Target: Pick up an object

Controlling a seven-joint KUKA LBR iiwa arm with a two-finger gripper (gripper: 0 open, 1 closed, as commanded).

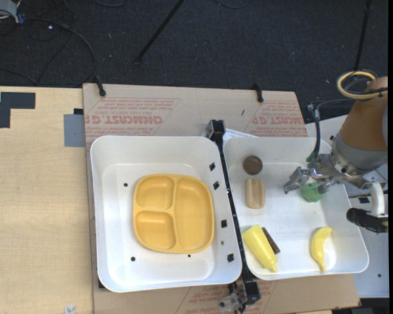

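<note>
Hovering over right bin point(354, 267) | gripper point(309, 180) at green object point(310, 191) near far-right wall; whether clenched, released or grasping, cannot tell | risk: fingers glanced off, object slid against wall, came up empty

White bins: two, left point(105, 175) and right point(354, 257)
Yellow divided plate point(173, 212): one
Yellow bottle point(259, 246): one
Banana point(321, 246): one
Tan block point(254, 193): one
Brown round piece point(252, 165): one
Green object point(310, 192): one

Yellow divided plate point(174, 213) sits in left bin point(111, 175), well left of the gripper point(308, 178). Cardboard sheet point(183, 113) under both bins. Black cables point(65, 25) on dark floor beyond.
</note>
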